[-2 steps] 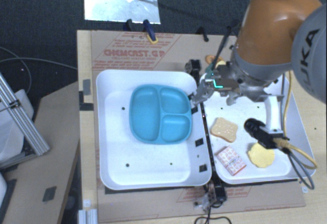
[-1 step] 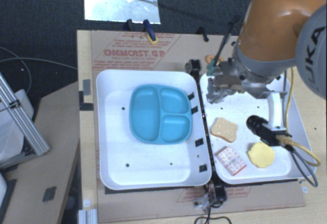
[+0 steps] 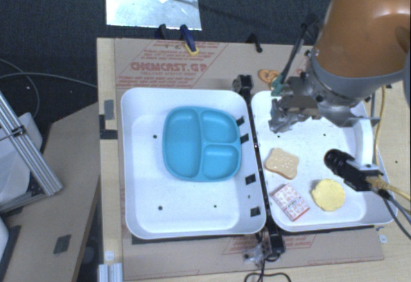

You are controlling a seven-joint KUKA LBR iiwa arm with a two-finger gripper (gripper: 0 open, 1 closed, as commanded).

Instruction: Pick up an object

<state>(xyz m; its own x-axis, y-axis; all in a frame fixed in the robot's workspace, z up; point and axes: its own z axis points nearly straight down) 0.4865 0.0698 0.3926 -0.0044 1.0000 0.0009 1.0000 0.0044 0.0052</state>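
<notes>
My gripper (image 3: 280, 121) hangs over the far left part of the right bin (image 3: 369, 213), with nothing seen in it. A slice of toast (image 3: 282, 163) lies below it in the view, a short way apart. Nearer the front edge lie a pink and white checked packet (image 3: 289, 202) and a round yellow piece (image 3: 329, 195). The arm's large orange and grey body covers the bin's far right part.
The left bin (image 3: 144, 210) holds a blue divided plate (image 3: 201, 144). A small orange pretzel-shaped item (image 3: 266, 75) lies on the cardboard beyond the right bin. A blue and yellow clamp (image 3: 189, 40) sits at the bench's far edge.
</notes>
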